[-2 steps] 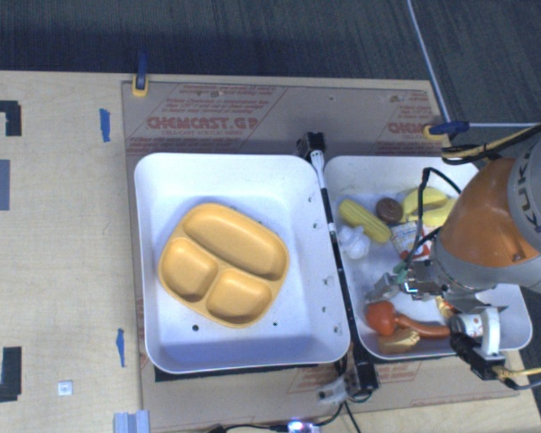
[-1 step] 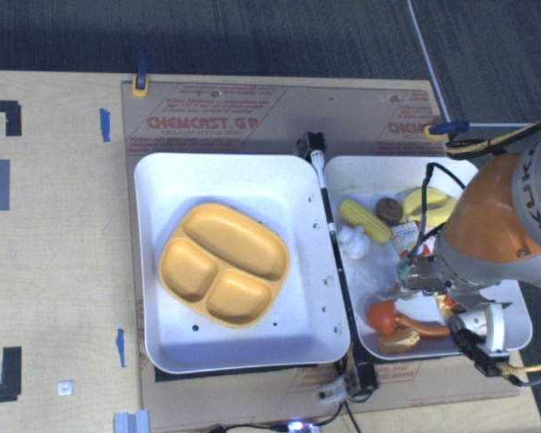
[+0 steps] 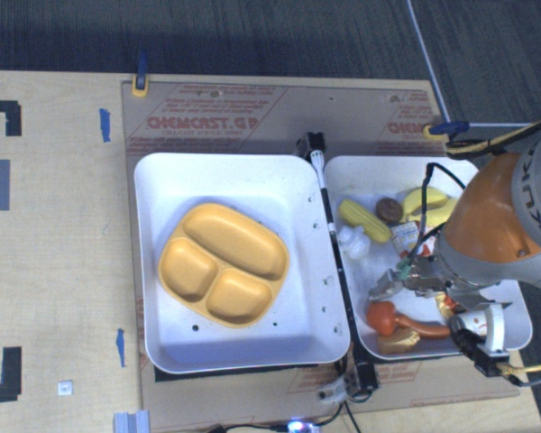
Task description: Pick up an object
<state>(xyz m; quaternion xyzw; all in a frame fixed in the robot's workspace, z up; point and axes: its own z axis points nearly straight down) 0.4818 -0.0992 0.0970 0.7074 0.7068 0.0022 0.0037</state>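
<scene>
Orange-red toy point(image 3: 381, 315) lies in my right bin point(image 3: 370, 171), near its front left corner at about eight o'clock from my gripper point(image 3: 406, 276), whose opening I cannot tell from here.

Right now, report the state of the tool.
Tool: low in the right bin among the toys; open or closed cannot be told.

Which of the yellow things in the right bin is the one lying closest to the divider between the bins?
The corn cob, left in the right bin near the divider. The banana lies further right, beside the arm.
</scene>
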